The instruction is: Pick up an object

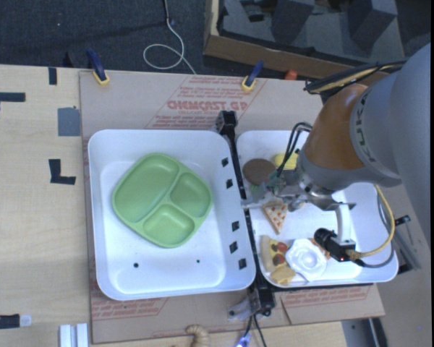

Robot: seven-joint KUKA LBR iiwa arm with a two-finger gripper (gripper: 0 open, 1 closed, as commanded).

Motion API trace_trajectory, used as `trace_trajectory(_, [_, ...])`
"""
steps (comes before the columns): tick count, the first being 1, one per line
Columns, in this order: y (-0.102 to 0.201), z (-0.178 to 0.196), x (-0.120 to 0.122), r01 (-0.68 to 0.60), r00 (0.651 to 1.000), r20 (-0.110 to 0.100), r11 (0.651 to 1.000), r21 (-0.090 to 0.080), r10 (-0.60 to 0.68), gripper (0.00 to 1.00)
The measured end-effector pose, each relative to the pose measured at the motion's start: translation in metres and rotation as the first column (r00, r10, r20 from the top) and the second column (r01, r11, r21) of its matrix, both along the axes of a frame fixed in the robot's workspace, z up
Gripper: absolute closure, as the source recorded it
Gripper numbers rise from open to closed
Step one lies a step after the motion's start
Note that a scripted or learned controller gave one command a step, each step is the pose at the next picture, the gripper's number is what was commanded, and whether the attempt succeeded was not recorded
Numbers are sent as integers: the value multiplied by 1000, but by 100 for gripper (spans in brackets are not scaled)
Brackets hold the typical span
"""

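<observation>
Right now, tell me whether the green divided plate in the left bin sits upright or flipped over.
Upright. The green divided plate shows its three recessed compartments facing up, lying flat on the left white bin floor.

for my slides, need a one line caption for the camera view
KUKA arm's gripper low in the right bin above a pizza slice; green divided plate in the left bin.
</observation>
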State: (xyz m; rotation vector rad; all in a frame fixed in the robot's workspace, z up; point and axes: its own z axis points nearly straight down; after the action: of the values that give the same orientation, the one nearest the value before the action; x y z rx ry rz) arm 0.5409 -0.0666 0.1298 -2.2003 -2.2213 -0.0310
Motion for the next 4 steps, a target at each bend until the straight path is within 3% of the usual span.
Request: trace_trajectory(4, [0,0,1,1,1000,4,1000,-2,-1,0])
